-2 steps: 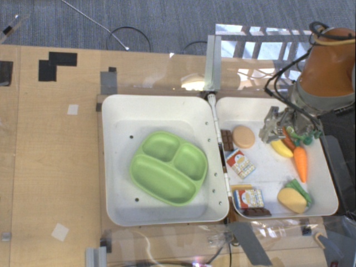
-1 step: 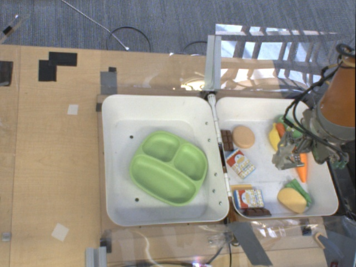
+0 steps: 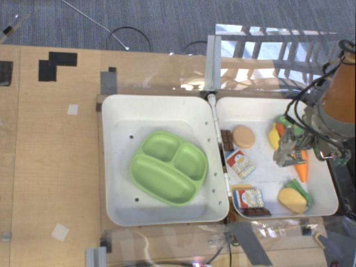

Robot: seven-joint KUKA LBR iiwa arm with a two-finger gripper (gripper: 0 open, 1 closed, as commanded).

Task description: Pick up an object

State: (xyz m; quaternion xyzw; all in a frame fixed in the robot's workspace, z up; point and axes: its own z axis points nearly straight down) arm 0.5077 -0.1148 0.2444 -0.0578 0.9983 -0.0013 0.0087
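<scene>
I count 2 white bins point(image 3: 117, 216), 1 green plate point(image 3: 168, 167), 1 cookie point(image 3: 243, 137), 2 small printed packets point(image 3: 240, 164), 2 chocolate bars point(image 3: 226, 140), 1 carrot point(image 3: 301, 171), 1 corn cob point(image 3: 293, 198) and 1 gripper point(image 3: 286, 154).

A light wooden bench point(image 3: 50, 166) carries two shallow white bins side by side, the left bin point(image 3: 114, 149) holding a green divided plate point(image 3: 168, 167) with three compartments (it lies tilted across the bin floor, nearer the right wall). Black angular marks point(image 3: 55, 64) sit on the bench's far left part, and small pale squares point(image 3: 73, 109) lie on the wood left of the bin. Beyond the bench, a thin black cable point(image 3: 130, 35) loops over blue-grey carpet point(image 3: 167, 10).
</scene>
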